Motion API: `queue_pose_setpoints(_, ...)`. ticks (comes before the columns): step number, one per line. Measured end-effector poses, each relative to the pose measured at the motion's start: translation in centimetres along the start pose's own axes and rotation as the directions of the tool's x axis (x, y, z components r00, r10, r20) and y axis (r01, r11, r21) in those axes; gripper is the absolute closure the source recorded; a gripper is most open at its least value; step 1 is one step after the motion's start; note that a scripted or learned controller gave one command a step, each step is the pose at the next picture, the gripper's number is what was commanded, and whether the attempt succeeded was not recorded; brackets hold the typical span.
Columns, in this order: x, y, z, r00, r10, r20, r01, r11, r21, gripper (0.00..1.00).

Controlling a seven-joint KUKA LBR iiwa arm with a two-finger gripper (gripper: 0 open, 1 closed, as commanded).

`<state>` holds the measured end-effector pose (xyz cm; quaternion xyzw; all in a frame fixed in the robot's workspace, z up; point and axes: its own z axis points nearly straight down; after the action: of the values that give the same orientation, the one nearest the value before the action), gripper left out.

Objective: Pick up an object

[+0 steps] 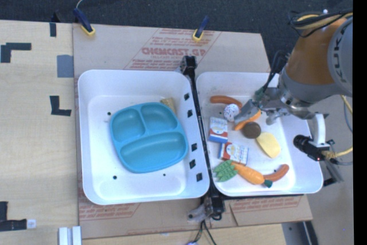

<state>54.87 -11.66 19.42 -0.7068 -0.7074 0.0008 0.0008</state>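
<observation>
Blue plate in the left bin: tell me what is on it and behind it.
The blue plate has bare compartments. A small tan piece pokes out behind its far edge, partly covered. What lies under the plate in the left bin is hidden.

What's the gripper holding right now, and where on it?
Cannot be told. The gripper sits low over the right bin, by the brown round piece and white ball; no object visibly between its fingers.

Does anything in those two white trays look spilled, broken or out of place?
Nothing looks broken or spilled. The toy food, such as the carrot and sausage, lies jumbled in the right bin, while the blue divided plate sits slightly askew in the left bin.
</observation>
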Motion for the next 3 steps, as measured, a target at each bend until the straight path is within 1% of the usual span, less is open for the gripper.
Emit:
queue_pose_setpoints(1,2.3,4.1,8.5,1.000,-0.001,-0.001,0.001,1.000,0.000,0.00)
queue_pose_setpoints(2,1.3,10.5,10.8,1.000,-0.001,0.001,0.001,1.000,-0.006,0.00)
queue_pose_setpoints(3,1.3,10.4,9.8,1.000,-0.002,0.002,0.002,1.000,-0.005,1.00)
